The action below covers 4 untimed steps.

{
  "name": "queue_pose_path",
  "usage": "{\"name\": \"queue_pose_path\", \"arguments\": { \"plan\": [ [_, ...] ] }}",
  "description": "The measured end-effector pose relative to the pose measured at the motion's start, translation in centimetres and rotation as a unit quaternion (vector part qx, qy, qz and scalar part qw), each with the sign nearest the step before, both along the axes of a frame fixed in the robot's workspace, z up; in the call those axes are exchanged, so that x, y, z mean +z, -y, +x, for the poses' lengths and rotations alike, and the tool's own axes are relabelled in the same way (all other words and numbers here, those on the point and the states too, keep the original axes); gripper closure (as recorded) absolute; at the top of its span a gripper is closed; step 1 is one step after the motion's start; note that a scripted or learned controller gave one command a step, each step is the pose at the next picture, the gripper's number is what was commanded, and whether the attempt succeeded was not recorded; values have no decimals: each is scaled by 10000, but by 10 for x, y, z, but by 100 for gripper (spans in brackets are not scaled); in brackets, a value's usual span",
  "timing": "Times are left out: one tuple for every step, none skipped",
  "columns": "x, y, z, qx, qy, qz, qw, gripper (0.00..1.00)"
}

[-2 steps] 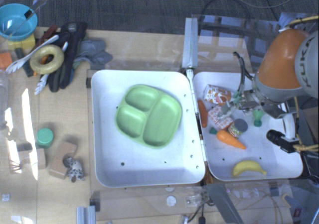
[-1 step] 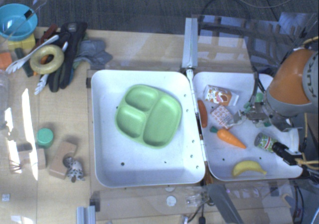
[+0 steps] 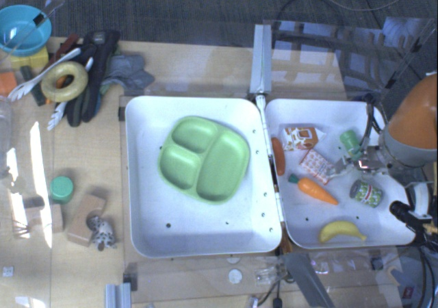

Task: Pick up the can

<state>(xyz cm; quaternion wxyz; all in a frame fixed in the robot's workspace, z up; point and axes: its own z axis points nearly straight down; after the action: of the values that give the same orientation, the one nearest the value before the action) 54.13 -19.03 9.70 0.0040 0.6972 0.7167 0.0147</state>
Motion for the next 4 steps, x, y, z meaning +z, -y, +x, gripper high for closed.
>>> {"name": "queue_pose_path", "arguments": {
  "plan": [
    [-8,13,-27,-63,-62,-83,9999,0],
    [5,12,-23,-45,-20,-90,9999,100],
    [5,12,-23,-45,-22,-89,9999,0],
    [-8,14,-49,171,-62,-92,9998,0]
  ]
}}
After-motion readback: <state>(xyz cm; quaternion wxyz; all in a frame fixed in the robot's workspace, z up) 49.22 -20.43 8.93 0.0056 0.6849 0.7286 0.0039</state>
